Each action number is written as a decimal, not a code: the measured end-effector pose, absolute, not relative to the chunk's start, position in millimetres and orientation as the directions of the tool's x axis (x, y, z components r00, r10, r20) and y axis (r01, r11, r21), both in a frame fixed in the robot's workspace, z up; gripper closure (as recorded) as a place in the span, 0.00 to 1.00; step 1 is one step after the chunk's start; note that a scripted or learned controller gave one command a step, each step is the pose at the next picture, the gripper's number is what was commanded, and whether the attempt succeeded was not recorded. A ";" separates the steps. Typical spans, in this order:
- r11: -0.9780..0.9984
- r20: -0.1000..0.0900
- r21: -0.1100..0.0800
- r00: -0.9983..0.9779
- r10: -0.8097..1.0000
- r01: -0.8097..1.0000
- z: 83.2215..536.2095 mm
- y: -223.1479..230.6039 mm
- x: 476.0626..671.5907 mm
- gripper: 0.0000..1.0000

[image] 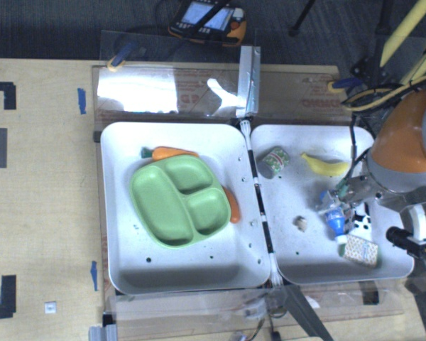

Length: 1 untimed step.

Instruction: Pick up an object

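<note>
As the camera view looks down at a slant on the bench, the grey arm [405, 155] with its orange band comes in from the right edge and bends down over the right bin [298, 258], so that its wrist hangs above the far right part of that bin. The gripper [344, 199] sits low among a small cluster of objects, and I cannot tell how its pincer stands, because the wrist and cables cover it and the parts there are small and blurred. Much of the arm is cut off by the picture's right side. Just beside the gripper lies a blue object [335, 222], whose shape I cannot make out well, and near it are a black and white piece [362, 224] and a pale patterned block [361, 250] at the front right of the bin. A yellow banana [325, 165] lies further back, partly behind a dark cable. A small greenish can [274, 160] rests on its side near the bin's left wall, and a tiny pale object [300, 223] lies alone in the middle. The left bin [121, 261] holds a green divided plate [179, 200], which is tilted and hides most of an orange carrot [172, 151] behind it; another orange piece [233, 206] shows at the plate's right rim.
</note>
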<state>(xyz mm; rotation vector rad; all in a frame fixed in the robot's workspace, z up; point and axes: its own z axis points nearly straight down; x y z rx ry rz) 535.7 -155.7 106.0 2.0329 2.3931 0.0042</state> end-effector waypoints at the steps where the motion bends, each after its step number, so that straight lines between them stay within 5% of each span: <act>1: -0.068 -0.001 0.001 0.068 0.998 0.998 184.9 -138.5 622.9 1.00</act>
